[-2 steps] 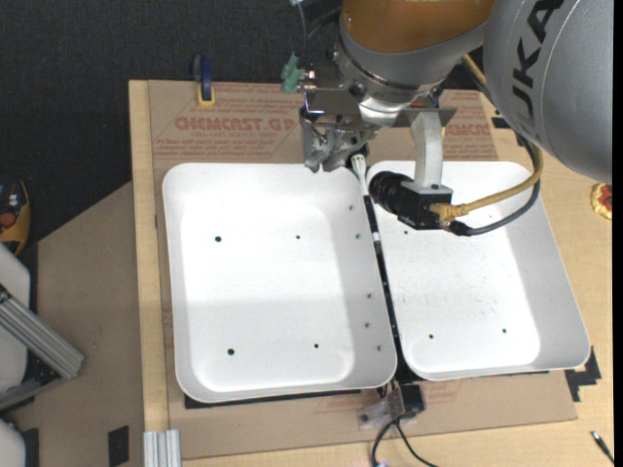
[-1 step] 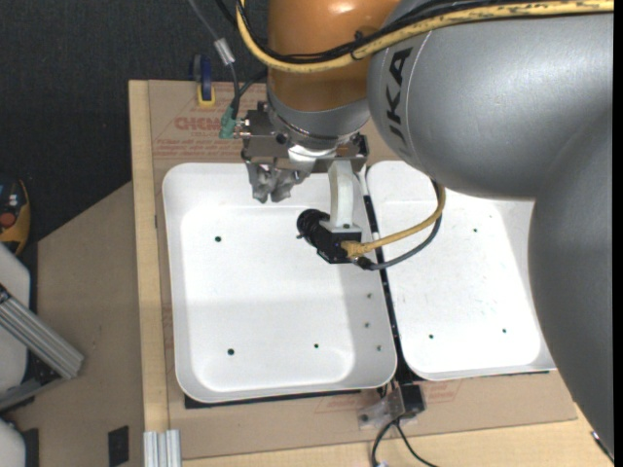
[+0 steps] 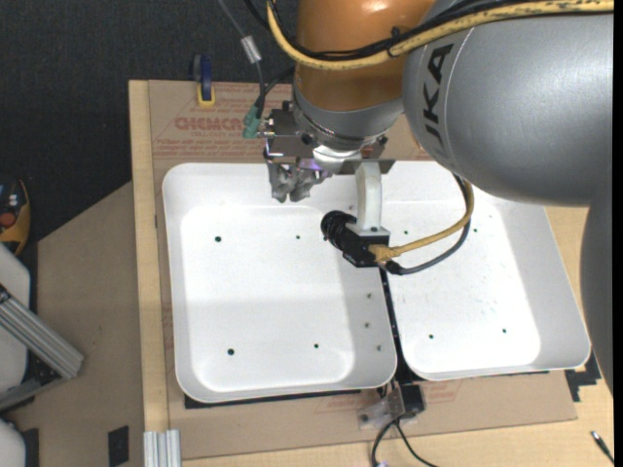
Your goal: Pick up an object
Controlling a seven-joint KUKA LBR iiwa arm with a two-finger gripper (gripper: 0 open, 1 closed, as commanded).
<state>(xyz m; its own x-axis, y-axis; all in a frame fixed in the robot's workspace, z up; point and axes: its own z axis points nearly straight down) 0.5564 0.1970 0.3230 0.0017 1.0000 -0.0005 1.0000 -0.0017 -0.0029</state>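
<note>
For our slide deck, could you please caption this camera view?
KUKA arm's gripper poised over the back edge of the left white bin, beside the right bin.

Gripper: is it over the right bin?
No, the gripper hangs over the far edge of the left bin, while the right bin lies beside it.

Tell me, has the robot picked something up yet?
Not that I can see. The gripper hangs over the far edge of the left bin, with no object visible at it. Finding and lifting an object is all left to do.
</note>
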